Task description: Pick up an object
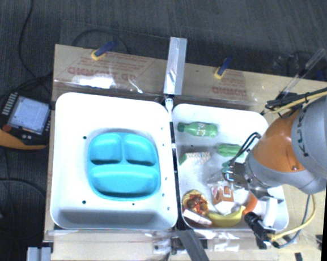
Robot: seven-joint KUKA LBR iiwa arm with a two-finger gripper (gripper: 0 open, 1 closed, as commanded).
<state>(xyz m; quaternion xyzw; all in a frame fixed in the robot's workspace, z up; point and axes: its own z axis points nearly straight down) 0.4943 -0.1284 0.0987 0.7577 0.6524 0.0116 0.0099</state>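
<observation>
Here the grey arm w/ its orange band reaches in from the right and hangs low over the right bin, its gripper down among the clutter near the bin's middle; can't tell if the claw is open, closed or gripping anything, since the wrist hides that part. Just below the gripper lies a small red-and-white packet, close to the tool, contact unclear. A banana lies along the bin's near edge, w/ a round red-and-yellow item just left of it. A green bottle lies on its side near the far wall, a 2nd green bottle sits right of it, partly under the arm, and a pale packet lies between the bottles and the banana. The left bin holds a blue divided tray, flat, roughly centred, well apart from the arm.
</observation>
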